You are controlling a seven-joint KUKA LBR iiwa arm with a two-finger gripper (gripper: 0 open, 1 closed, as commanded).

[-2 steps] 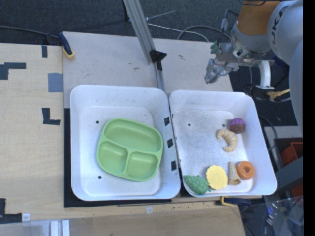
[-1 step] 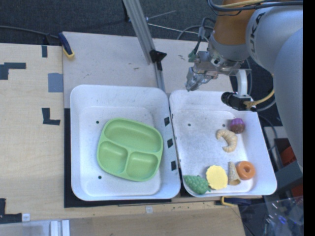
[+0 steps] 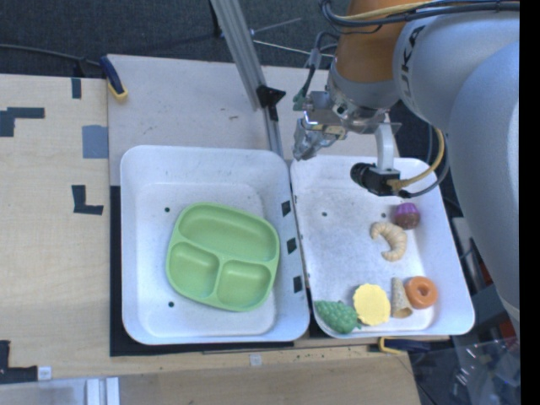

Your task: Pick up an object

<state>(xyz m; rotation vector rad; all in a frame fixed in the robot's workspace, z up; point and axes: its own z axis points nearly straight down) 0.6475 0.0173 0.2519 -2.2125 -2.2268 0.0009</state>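
My gripper (image 3: 307,146) hangs over the back left corner of the right bin (image 3: 337,218), close to the wall between the two bins. Nothing shows between its fingers. The toy food lies well away from it, at the bin's right and front: a purple piece (image 3: 407,216), a pale croissant (image 3: 391,240), an orange donut (image 3: 420,292), a tan piece (image 3: 398,298), a yellow round piece (image 3: 371,304) and a green broccoli (image 3: 337,316).
A green divided plate (image 3: 224,256) lies in the left bin (image 3: 143,226). A slanted metal rail (image 3: 240,45) rises behind the bins near the gripper. A black cable fitting (image 3: 375,178) hangs over the right bin's back.
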